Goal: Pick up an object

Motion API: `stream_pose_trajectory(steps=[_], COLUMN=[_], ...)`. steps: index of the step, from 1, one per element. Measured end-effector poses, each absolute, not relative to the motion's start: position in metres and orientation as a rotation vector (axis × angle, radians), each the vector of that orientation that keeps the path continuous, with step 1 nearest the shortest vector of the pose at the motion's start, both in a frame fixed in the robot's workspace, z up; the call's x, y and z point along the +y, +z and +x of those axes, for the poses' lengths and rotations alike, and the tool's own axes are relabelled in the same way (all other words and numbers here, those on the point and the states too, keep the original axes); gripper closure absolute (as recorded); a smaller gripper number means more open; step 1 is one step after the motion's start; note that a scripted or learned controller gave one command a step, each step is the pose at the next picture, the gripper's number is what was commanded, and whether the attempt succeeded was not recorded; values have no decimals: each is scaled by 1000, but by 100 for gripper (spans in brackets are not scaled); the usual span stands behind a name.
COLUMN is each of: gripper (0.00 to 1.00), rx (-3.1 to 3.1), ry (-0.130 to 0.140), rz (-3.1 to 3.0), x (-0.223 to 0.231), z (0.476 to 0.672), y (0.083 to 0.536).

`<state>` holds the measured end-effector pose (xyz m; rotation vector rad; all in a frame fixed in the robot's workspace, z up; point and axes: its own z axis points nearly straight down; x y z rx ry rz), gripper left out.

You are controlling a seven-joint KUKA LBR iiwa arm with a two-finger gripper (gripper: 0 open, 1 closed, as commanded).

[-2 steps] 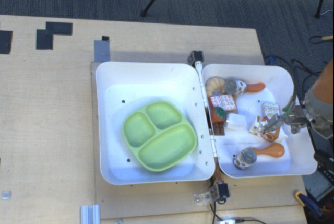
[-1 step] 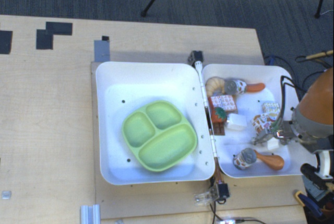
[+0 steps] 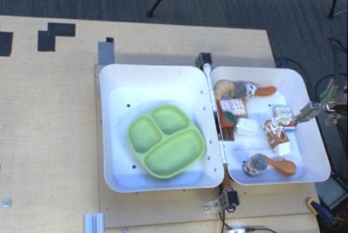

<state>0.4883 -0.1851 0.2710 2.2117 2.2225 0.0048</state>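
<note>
You have the gripper at the right edge of the right bin, its thin tip just beside a small blue-and-white carton; you cannot tell how far its fingers are parted, and nothing shows between them. A brown-and-white box lies just below that carton. Near the bin's lower wall rests an orange drumstick. The left bin holds a green divided plate

A green divided plate lies in the left bin; small toy foods crowd the right bin, gripper at its right rim.
</note>
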Motion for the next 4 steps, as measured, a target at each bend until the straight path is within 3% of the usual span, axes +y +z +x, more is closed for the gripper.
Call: stream_pose_trajectory(steps=[1, 2, 4], gripper=[0, 0, 0], rx=[2225, 2225, 2224], ry=[1, 5, 4], rz=[2218, 2214, 2215], x=[-165, -123, -123], z=[487, 488, 488], y=[166, 220, 220])
